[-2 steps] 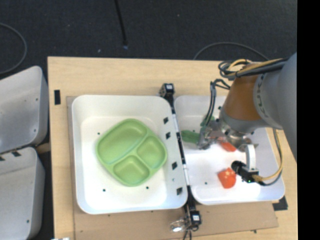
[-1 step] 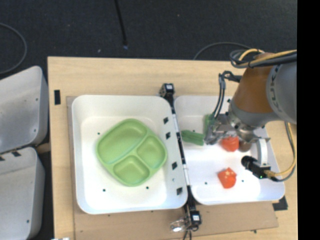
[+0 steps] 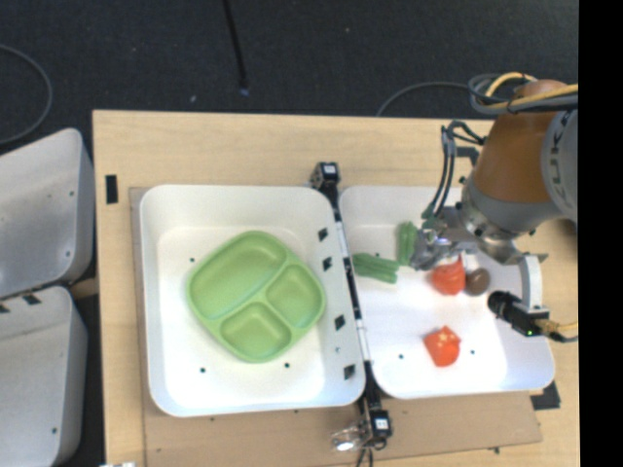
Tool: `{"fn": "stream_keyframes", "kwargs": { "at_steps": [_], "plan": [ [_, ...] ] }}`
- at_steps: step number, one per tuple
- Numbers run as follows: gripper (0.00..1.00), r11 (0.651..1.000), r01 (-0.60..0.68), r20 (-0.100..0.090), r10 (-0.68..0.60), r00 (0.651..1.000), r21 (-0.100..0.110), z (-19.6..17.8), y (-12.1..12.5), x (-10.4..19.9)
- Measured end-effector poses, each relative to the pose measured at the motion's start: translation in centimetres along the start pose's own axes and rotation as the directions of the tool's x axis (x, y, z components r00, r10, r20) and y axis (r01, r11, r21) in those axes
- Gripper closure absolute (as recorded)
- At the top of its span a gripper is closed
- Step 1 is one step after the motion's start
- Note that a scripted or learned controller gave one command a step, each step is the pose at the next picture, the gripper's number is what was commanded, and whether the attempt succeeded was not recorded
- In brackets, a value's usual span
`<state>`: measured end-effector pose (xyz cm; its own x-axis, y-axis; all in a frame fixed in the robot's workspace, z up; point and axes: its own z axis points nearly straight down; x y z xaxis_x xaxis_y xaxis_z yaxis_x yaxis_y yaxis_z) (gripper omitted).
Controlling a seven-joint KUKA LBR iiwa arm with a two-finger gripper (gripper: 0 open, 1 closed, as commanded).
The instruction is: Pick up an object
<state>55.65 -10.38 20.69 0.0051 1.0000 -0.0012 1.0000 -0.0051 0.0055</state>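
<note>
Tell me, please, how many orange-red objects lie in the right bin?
2: one orange-red object just beneath the gripper, beside a brown object; the other nearer the bin's front edge. The arm may hide more.

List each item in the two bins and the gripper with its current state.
green divided plate: flat in left bin.
green pieces: lying in right bin, near divider.
red object: loose, right bin.
red-orange object: right under gripper; grasp unclear.
brown object: beside it.
</note>
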Motion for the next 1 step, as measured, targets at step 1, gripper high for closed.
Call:
{"fn": "stream_keyframes", "kwargs": {
  "at_steps": [1],
  "plan": [
    [1.0, 1.0, 0.005, 0.0, -0.005, 1.0, 0.002, -2.09, 0.13, -0.14]
  ]
}}
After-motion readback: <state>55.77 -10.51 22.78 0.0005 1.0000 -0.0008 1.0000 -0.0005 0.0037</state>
